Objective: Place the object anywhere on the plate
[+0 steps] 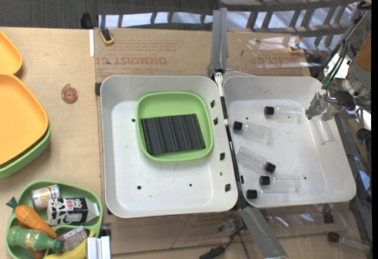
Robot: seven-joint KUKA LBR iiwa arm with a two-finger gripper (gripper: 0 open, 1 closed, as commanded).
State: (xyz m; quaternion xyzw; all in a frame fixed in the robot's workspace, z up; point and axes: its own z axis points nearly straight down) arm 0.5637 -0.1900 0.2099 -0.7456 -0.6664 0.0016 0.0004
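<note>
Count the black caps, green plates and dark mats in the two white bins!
Black caps: 5
Green plates: 1
Dark ribbed mats: 1
Total: 7

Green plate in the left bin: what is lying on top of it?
On the green plate lies a dark ribbed rectangular mat, covering most of its middle. The plate surface beneath the mat is hidden. None of the clear vials rest on it.

Claw (pixel 318 108) hovers beside clear vials (pixel 277 111); green plate (pixel 174 125) left.
</note>
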